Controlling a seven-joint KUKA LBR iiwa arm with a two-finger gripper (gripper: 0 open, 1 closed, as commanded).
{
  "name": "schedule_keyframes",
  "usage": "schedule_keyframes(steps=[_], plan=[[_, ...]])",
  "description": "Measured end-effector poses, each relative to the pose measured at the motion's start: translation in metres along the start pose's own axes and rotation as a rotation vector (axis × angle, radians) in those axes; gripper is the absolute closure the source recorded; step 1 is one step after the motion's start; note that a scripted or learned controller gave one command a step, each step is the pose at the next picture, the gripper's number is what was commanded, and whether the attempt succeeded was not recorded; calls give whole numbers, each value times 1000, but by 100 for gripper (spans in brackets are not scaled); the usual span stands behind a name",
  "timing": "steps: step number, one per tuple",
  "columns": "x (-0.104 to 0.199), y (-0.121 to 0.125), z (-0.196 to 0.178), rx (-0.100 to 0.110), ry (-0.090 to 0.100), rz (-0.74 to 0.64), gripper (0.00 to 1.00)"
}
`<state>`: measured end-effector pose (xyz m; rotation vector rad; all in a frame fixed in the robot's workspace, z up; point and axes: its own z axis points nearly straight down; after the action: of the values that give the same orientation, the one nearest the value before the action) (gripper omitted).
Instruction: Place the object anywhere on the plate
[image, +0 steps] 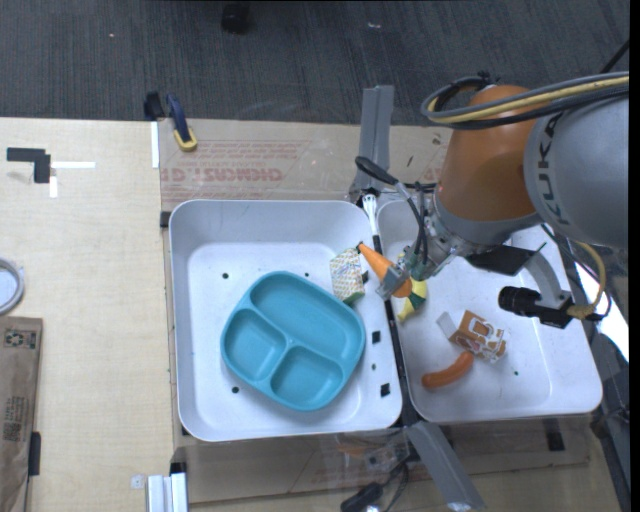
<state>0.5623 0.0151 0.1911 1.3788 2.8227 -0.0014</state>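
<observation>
Over the bins' shared wall, the end effector (398, 277) grips a carrot (377, 262) beside the plate (291, 341).

sausage (446, 372) and small carton (480, 336) in right bin (560, 400), tape roll (8, 287)

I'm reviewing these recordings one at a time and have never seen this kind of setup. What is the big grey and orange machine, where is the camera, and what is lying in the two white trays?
The machine is a robot arm, reaching in from the right. One fixed camera looks down on the bench at a slant. Its gripper hangs over the wall between the two bins, right by an orange carrot-like toy; whether it holds the toy is unclear. The left bin holds a blue divided plate and a small pale packet just beyond the plate's rim. The right bin holds a sausage-like toy, a small brown and white box and a yellowish piece.
</observation>
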Motion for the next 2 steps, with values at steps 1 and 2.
schedule_keyframes(steps=[1, 2], plan=[[0, 0, 0, 0, 0, 1, 0], [-2, 0, -9, 0, -1, 4, 100]])
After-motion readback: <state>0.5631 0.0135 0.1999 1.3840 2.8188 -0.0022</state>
